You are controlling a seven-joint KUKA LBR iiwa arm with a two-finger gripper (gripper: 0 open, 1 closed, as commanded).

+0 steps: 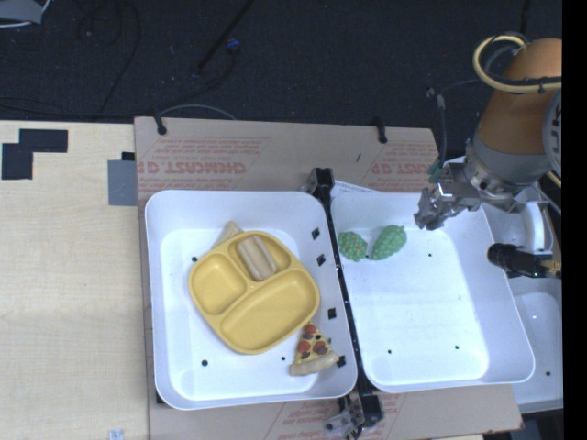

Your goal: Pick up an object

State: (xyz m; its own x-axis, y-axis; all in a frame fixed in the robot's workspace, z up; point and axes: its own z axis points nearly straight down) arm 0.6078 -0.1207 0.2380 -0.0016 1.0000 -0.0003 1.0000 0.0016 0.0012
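Observation:
Two green knobbly toy pieces lie in the right bin (459, 337) near its upper left: a rounder one (351, 245) and a longer one (389, 242) touching it. My gripper (429, 216) hangs just right of the longer green piece, over the bin's upper part, with nothing seen between its fingers. In the left bin (174, 337) a yellow divided plate (254, 291) holds a tan hot-dog toy (257, 257). A pizza slice toy (314, 351) lies below the plate's right edge.
A black divider (336, 282) runs between the two bins. The grey and orange arm (518, 108) comes in from the upper right. A black handle-like part (518, 260) sticks out at the right bin's right rim. Cardboard lies under both bins.

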